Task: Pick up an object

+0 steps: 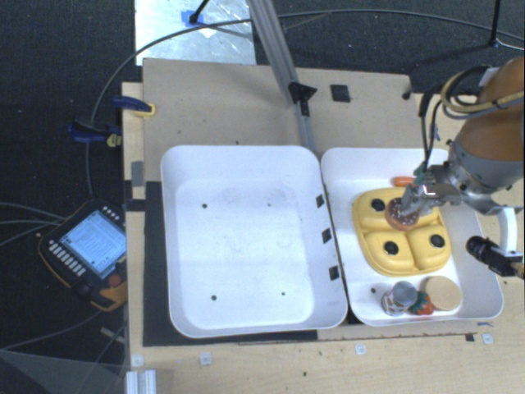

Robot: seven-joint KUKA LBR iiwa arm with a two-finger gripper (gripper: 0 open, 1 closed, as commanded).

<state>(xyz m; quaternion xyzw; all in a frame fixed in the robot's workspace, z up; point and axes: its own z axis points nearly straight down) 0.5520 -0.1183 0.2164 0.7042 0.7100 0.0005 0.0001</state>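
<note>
A handheld control unit (89,249) with a lit screen lies on the floor at far left, beside the bench (221,97); next comes the left bin (172,171), a shallow white tray; touching its right wall is the right bin (344,171), which holds a yellow moulded block (402,236) with dark round holes. Below the block, near the bin's front edge, sit a small grey and red thing (399,299) and a tan round disc (441,293), just beside each other. The gripper (408,208) hangs over the upper part of the yellow block, a small brownish round shape at its tip; I cannot tell how wide it stands or whether it holds anything.
</note>
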